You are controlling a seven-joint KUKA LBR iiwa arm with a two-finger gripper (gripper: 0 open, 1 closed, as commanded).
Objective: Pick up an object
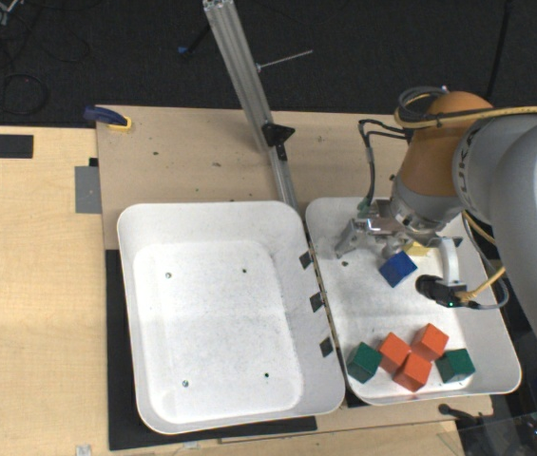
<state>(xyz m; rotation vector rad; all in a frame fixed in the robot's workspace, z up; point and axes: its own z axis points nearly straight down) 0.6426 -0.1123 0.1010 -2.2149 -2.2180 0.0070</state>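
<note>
Gripper [396, 245] (open or closed: cannot tell) above blue cube [397, 269] at right bin [339, 218]; centre squarely over cube before closing.

Two shallow white bins are seen side by side on the bench, the left bin [144, 255] beside the right bin [363, 350]. The gripper [392, 240] is lowered over the upper part of the right bin, with a blue cube [397, 269] lying just below it and a small yellow piece [418, 248] beside that. Along the bin's near edge, three orange cubes [411, 355] are clustered between two green cubes [364, 361], and a metal rail [244, 74] is leaned diagonally above the bins.
</note>
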